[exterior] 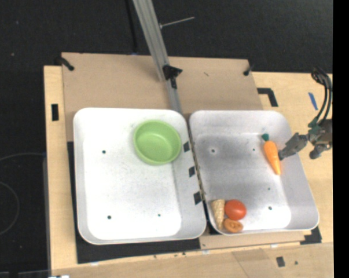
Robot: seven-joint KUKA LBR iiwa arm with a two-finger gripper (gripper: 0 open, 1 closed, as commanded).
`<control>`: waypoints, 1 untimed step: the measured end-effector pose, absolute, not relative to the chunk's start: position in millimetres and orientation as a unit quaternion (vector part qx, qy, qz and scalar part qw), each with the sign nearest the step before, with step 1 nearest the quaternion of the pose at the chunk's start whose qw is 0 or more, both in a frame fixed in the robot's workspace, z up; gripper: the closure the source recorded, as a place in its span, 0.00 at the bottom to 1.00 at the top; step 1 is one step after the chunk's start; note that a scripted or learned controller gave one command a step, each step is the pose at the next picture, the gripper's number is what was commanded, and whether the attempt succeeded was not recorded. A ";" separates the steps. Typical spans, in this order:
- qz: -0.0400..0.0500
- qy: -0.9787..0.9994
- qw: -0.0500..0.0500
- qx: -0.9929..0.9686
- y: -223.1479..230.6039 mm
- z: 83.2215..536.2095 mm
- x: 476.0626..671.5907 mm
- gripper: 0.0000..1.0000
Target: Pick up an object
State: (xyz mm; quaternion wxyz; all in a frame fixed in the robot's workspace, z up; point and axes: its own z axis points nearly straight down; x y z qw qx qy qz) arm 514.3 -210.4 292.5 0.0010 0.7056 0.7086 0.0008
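Gripper [306,145] beside carrot [271,156] (aperture unclear); tomato [235,209] near corner; green bowl [157,142] in left bin [93,213].

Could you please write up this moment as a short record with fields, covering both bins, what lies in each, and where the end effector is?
left bin: holds a green bowl, upright, near its upper right corner
right bin: holds a carrot, a tomato and two small food pieces
carrot: near the right side, green end pointing up
tomato: lower left corner, beside a pale piece and an orange piece
end effector: at the right bin's right edge, just right of the carrot
held object: none seen
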 end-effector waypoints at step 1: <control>0.001 0.709 0.001 0.706 -210.1 292.5 514.4 0.00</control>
